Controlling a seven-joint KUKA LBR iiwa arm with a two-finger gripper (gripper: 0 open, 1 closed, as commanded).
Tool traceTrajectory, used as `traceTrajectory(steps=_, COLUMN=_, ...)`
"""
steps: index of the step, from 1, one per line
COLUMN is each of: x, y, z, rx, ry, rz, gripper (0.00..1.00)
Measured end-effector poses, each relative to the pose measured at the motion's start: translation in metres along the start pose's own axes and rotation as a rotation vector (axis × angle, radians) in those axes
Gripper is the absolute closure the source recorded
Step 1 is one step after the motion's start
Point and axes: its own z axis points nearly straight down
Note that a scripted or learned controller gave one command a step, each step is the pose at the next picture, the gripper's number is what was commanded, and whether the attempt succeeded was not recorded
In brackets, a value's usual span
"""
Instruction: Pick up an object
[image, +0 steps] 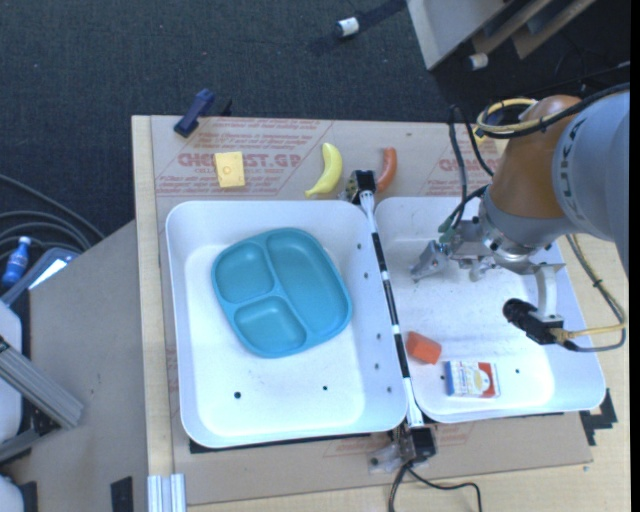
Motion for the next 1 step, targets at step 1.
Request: traceTrajectory(steps=1, x=-0.0137, y=0.0532, z=0.0394, rx=0.001, ry=-0.003, rz=-0.001, gripper=0.0)
